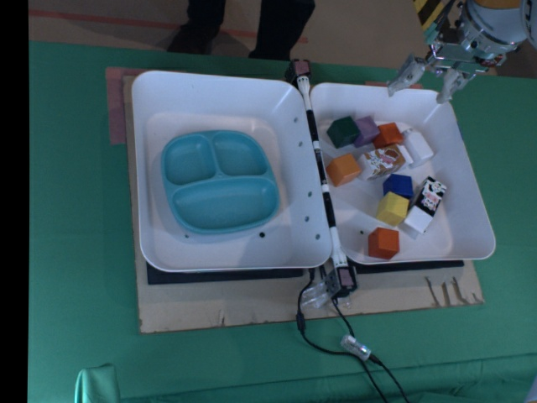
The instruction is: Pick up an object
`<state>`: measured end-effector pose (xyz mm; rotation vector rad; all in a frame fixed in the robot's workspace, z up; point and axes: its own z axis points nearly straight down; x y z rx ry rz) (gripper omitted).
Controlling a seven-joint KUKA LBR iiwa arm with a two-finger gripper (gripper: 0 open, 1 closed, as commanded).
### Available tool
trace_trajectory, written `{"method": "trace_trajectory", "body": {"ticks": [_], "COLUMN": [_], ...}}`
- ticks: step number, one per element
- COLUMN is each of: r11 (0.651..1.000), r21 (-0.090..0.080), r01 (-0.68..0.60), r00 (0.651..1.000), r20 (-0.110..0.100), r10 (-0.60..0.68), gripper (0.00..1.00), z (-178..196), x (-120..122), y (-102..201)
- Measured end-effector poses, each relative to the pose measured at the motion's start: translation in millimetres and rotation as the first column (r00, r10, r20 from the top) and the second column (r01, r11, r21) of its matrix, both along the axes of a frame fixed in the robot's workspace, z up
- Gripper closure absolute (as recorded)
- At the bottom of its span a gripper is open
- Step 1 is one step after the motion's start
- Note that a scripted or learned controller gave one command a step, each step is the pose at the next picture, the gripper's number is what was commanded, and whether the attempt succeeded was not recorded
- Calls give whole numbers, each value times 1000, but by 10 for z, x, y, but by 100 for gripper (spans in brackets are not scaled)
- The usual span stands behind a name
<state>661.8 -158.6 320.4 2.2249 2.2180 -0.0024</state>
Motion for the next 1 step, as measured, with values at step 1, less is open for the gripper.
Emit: {"method": "trace_trajectory", "body": {"ticks": [1], "r11": [1000], "r21": [-2], "r01": [-1], "r00": [1000], "r20": [5], "r10": [1], "gripper": [0], "z": [-880], "x": [-12], "y": [-90]}}
